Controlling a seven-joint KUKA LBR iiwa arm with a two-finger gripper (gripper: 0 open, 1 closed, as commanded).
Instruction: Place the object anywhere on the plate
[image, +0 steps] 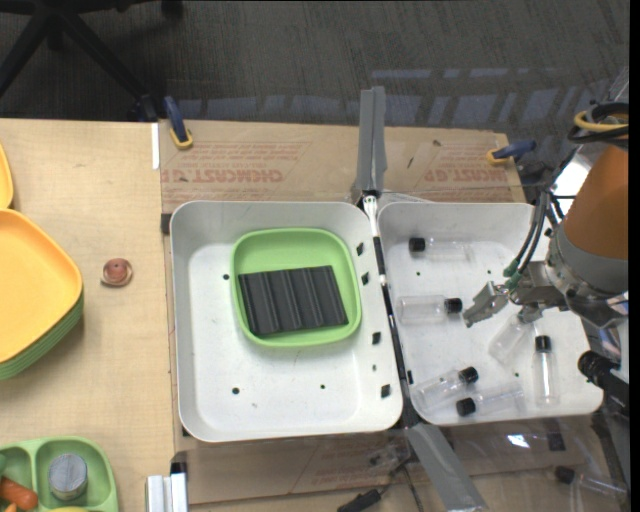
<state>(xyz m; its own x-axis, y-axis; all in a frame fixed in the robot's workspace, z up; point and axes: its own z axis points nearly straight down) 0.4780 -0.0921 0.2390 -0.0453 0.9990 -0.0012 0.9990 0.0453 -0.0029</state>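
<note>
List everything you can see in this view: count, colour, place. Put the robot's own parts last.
Left bin: one, white, centre of the bench.
Right bin: one, white, beside the left bin.
Plate: one, green, in the left bin.
Ridged mat: one, dark grey, on the plate.
Vials: about six, clear with black caps, scattered in the right bin.
Stacked plates: yellow over green, far left of the bench.
Small round piece: one, reddish, on the bench left of the bins.
Divided tray: one, green, bottom left corner.
Clamps: two, blue and yellow, at the cardboard's far edge.
Arm: one, grey and orange, over the right bin.
Gripper: one, grey, low over the vials.
</note>
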